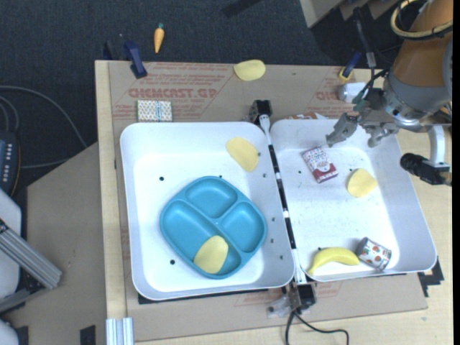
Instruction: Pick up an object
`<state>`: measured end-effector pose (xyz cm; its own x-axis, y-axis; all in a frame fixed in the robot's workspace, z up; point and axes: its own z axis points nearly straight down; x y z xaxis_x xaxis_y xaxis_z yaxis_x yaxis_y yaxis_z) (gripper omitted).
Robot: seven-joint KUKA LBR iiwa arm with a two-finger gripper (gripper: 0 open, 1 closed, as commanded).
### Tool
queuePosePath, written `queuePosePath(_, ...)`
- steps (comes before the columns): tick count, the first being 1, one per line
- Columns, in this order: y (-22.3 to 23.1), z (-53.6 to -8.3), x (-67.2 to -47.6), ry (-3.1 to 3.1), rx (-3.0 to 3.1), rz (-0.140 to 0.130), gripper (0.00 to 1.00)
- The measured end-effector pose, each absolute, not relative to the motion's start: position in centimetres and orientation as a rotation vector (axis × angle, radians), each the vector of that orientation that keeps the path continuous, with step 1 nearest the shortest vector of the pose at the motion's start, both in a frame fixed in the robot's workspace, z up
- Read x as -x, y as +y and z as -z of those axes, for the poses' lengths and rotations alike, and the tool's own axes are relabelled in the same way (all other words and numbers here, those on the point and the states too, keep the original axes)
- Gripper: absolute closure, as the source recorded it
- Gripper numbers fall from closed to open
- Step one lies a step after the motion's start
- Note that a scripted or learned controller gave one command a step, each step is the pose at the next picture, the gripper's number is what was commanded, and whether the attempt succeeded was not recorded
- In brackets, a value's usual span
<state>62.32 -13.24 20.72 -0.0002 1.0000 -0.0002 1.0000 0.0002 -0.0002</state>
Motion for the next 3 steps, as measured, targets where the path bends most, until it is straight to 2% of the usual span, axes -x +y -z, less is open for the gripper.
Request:
queuePosePath(1,-11.8,-8.8,-61.1,-2.22,2.22,-0.002,0.0)
queuePosePath(2,-11.8,-9.8,-61.2,-2.222,2.223,0.001,1.0)
queuePosePath(3,-5.5,-18.5,-58.8,-2.223,2.22,0.001,1.0)
